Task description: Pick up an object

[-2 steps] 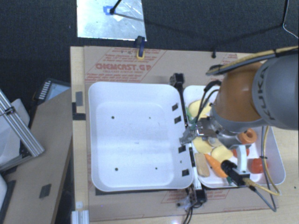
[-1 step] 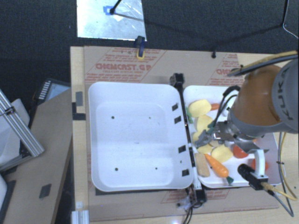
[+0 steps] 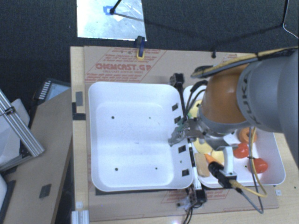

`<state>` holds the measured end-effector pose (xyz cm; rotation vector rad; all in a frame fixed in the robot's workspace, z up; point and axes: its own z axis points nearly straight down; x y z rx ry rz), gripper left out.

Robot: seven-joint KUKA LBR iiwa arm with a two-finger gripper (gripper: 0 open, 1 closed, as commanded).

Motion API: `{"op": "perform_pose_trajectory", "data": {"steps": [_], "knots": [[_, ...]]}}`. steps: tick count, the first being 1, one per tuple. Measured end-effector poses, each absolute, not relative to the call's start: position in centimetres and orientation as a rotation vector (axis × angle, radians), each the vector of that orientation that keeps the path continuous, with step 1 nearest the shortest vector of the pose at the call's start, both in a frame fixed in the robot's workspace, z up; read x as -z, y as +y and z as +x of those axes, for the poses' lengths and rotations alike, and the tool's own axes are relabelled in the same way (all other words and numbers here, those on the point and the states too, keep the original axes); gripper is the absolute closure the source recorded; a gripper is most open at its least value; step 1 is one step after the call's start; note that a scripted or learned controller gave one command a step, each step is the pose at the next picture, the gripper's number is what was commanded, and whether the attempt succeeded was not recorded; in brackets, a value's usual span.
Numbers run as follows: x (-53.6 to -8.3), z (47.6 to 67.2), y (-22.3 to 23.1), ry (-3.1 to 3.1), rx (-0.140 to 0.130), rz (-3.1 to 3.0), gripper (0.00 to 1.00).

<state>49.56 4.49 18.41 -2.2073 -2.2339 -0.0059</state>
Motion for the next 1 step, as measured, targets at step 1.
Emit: {"op": "perform_pose_trajectory", "data": {"steps": [1], "knots": [[-18.42,48.62,9.56,-2.232,0.004,-2.209,0.0]]}}
